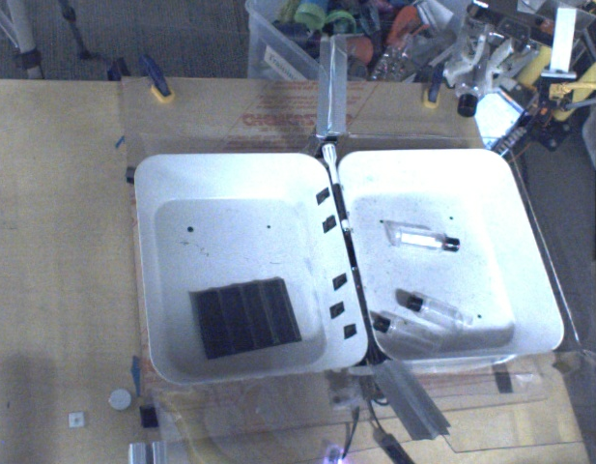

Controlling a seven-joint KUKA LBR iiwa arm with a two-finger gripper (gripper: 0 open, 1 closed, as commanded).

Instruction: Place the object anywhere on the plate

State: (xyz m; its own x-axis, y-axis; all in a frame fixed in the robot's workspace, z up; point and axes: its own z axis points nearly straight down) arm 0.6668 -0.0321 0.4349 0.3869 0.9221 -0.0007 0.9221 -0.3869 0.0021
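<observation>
The plate (247,317) is a dark ridged rectangle lying in the front of the left bin (162,191). Three clear tubes with black caps lie in the right bin (529,259): one tube (421,238) near the middle, a second tube (435,307) further forward, and a third tube (404,329) by the front left corner. My gripper (481,66) appears as pale mechanical parts beyond the right bin's far right corner, well away from the tubes and the plate. Nothing shows in its grasp.
A divider with black tabs (334,249) runs between the two bins. Behind them stands a clear tub (278,37) full of colourful items. A metal bar (328,85) points at the divider's far end. Small loose parts (119,399) lie at the bench's front left.
</observation>
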